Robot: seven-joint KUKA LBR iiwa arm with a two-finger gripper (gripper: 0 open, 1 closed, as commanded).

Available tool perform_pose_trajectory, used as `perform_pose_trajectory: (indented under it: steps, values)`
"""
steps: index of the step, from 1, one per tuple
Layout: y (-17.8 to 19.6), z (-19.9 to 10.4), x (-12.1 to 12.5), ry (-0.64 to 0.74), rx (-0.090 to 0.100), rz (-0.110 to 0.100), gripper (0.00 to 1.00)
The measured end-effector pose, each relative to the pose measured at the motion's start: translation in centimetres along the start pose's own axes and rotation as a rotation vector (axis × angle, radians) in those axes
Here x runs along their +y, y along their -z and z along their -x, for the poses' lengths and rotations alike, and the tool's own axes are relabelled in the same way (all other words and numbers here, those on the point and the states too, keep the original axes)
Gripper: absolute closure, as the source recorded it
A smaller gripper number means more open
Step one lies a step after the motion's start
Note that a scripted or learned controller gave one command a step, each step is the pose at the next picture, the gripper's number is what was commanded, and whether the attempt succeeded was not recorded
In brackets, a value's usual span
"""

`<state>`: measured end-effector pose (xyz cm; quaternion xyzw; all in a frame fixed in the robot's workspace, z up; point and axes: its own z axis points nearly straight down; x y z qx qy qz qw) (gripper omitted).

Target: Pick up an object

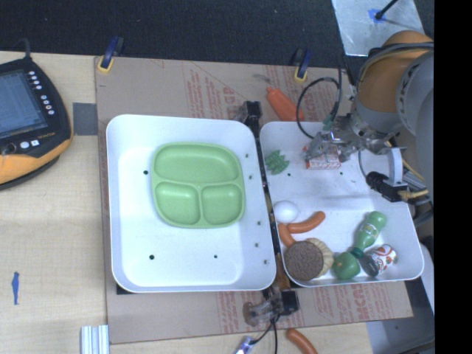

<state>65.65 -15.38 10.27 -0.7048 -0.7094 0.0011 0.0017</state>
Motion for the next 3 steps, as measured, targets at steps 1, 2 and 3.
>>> perform_pose_trajectory:
  steps: [1,2,3]
  values:
    - [9.1,-6.9,-0.9,-0.002,0.001,0.004,1.00]
    - [9.5,-12.1,-1.8,-0.001,-0.001,-0.001,1.00]
    - [8.8,-15.9,-7.9,0.000,-0.002,-0.001,1.00]
